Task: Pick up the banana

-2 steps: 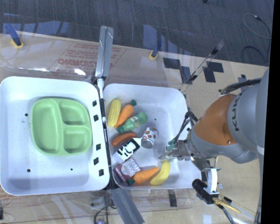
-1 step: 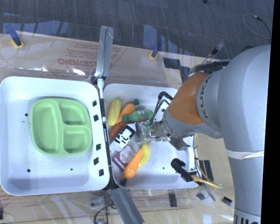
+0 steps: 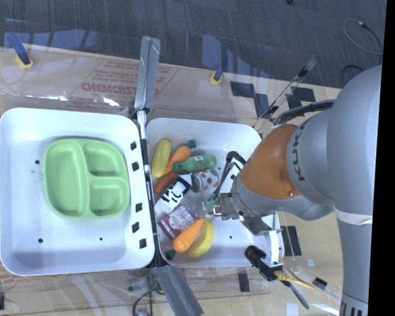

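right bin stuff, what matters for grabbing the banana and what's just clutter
For the job:
banana, near the front of the right bin
gripper, above the pile

Lying about:
two carrots
corn cob
green bottle
green tray in the left bin

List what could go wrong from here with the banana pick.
1. The banana lies against a carrot that overlaps it, so the gripper may catch or drag the carrot instead.
2. The banana sits close to the right bin's near wall, leaving little room to close around it.
3. A packet and a green bottle crowd nearby; a descent could knock them.
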